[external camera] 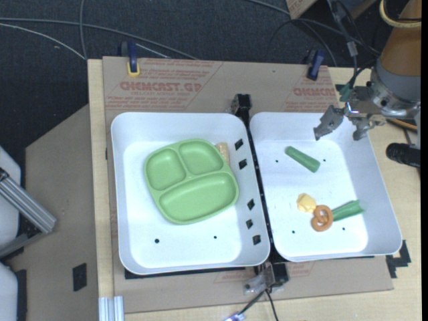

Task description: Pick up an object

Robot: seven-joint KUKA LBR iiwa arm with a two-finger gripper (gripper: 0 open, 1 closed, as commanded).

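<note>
Camera view — green plate [192, 180] in left bin [127, 179]

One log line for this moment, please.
end effector: open, above right bin | holding: nothing | nearest: green stick

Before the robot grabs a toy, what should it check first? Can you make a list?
1. Is there something to pick? Ok: a green stick, a yellow piece, an orange ring and a second green piece lie in the right bin.
2. Is the gripper over that bin? Ok: it hangs above its far edge.
3. Is the gripper free of toys? Ok: nothing is between its fingers.
4. Is the target lying alone? Ok for the green stick; not ok for the orange ring, which touches its neighbours.
5. Is the green plate out of the way? Ok: it sits in the left bin.
</note>
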